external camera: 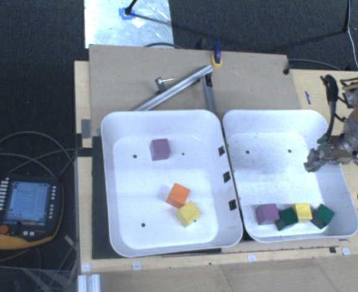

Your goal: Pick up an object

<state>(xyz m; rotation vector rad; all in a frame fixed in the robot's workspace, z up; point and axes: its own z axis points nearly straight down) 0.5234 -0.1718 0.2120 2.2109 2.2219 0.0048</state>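
Dark carpet floor (pixel 33 53), wooden bench (pixel 252 78), two white bins (pixel 115 163). Teach pendant (pixel 24 208) on floor left. Gripper (pixel 316 160) over right bin's right edge; claw state: cannot tell. Nearest object: green cube (pixel 322 215), front-right corner.

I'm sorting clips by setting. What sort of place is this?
Likely a robotics lab: two white bins of coloured blocks on a bench, a teach pendant lying on dark carpet, and a robot arm's tool over the right-hand bin.
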